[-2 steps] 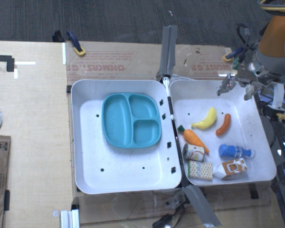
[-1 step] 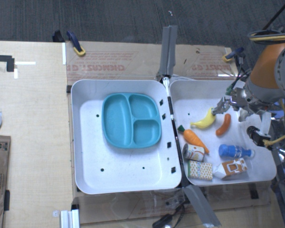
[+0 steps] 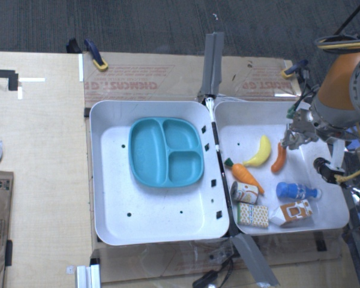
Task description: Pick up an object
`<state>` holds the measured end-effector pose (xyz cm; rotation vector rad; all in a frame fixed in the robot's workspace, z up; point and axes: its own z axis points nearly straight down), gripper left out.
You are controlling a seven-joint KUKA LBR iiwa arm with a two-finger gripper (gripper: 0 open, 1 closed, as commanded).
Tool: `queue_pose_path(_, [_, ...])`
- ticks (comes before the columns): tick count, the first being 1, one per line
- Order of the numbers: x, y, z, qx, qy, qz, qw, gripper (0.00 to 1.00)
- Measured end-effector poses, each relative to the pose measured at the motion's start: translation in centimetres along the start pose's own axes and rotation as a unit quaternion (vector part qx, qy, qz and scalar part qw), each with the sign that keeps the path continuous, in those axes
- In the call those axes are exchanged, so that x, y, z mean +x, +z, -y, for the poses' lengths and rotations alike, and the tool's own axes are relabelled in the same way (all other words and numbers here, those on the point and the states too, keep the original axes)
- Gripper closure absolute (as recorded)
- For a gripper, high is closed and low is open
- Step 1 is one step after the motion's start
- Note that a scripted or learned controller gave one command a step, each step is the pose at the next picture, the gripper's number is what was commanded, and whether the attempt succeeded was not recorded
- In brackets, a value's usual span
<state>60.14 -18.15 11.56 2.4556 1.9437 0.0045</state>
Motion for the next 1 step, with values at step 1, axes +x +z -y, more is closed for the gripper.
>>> queue_pose_path(1, [-0.04, -0.92, -0.03, 0.000, -0.001, 0.001, 1.0000, 1.00])
